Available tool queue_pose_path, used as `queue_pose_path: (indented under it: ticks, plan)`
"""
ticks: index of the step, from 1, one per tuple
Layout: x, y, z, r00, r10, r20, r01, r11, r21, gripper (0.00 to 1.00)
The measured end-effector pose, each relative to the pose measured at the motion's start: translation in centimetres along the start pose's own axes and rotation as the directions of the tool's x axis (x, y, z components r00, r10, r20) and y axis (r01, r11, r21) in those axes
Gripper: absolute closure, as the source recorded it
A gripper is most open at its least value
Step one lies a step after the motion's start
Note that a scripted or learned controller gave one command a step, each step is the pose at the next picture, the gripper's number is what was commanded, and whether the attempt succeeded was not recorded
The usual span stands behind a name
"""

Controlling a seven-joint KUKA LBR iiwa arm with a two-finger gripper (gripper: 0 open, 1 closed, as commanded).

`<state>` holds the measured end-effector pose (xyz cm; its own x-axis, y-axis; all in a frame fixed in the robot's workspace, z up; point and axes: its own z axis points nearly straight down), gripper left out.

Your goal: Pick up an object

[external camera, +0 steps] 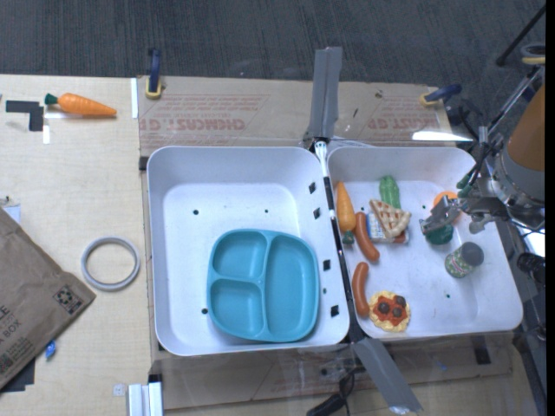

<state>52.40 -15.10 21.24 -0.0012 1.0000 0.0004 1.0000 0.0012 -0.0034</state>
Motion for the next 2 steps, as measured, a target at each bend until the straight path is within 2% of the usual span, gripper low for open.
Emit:
queue_pose_path:
  ticks: [1, 2]
  plan:
    - [2.6, 5.4, 11.2, 0.999, 0.042, 0.0, -0.042, 0.999, -0.002, 0.0]
    - [-0.8, 9.0, 11.6, 0.987, -0.162, 0.001, 0.162, 0.987, -0.01, 0.0]
